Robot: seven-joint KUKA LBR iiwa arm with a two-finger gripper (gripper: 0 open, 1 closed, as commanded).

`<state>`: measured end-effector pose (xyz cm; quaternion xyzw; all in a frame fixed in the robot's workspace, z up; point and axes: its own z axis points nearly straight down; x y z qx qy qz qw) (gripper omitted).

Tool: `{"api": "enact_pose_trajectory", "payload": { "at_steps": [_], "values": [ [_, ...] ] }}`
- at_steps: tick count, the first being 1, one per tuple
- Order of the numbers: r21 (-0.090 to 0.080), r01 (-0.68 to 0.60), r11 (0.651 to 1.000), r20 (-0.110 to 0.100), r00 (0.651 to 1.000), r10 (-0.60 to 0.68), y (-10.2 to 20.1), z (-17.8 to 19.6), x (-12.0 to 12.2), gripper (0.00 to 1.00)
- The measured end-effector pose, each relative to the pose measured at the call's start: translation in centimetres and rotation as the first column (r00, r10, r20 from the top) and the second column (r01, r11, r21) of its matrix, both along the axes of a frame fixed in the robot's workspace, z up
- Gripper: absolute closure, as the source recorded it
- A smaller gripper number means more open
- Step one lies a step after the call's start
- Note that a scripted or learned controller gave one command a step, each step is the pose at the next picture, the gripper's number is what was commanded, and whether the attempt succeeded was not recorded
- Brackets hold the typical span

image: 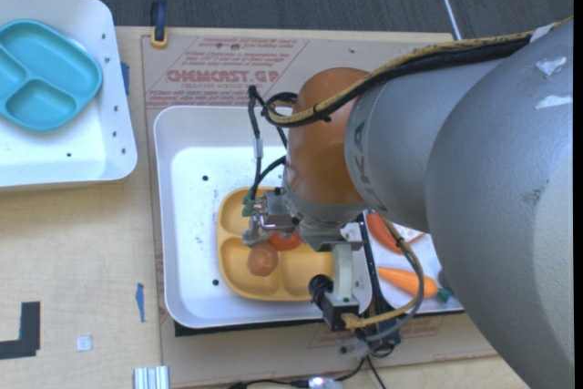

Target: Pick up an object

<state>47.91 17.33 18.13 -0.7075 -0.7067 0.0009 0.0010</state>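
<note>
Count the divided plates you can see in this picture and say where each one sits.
2. A blue divided plate lies in the left bin. A yellow divided plate lies in the right bin, partly under the arm; more could be hidden there.

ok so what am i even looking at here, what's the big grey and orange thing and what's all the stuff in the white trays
The big grey shape is a robot arm coming in from the right; the orange band sits just above its wrist. One fixed camera looks down at a slant on a bench with two shallow white bins. The arm's wrist hangs low over the near bin, above a yellow divided plate. On that plate lie a small brown round item and something red, partly hidden by the arm. An orange carrot lies to the right. The far bin, upper left, holds a blue divided plate. The arm's own bulk hides its tip, so I cannot tell whether it holds anything.
</note>
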Motion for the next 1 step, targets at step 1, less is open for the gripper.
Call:
{"api": "enact_pose_trajectory", "payload": {
  "at_steps": [1],
  "values": [
    [0.001, 0.0, 1.0, 0.001, 1.0, 0.0, -3.88, 0.67, 0.03, 1.0]
  ]
}}
